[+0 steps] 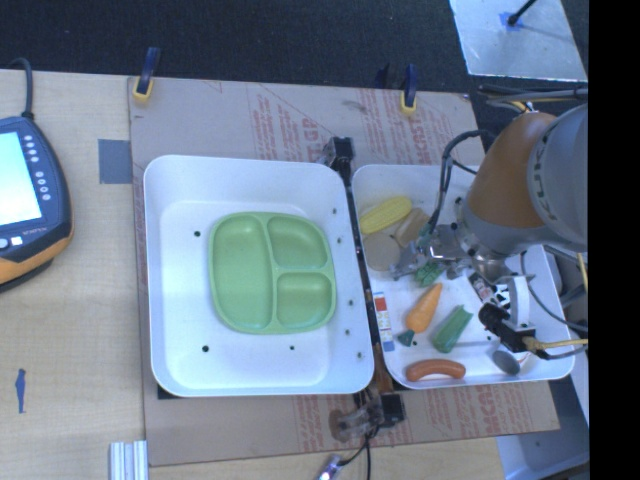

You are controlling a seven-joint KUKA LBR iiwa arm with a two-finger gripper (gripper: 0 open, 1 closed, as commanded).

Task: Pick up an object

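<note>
Cardboard-topped bench (300, 118) | glossy white bin (395, 183) | tapered carrot (424, 308) | fingers (425, 258) state unclear

Two white bins sit side by side: the left bin (170, 268) and the right bin (545, 373). One green divided plate (271, 271). One yellow piece (385, 214), one orange carrot (424, 308), one green piece (451, 328), one sausage (435, 370). One handheld pendant (25, 203) at far left.

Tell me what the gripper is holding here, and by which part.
Cannot be told: the gripper is low in the right bin, near the yellow corn and carrot; no object shows between it.
</note>
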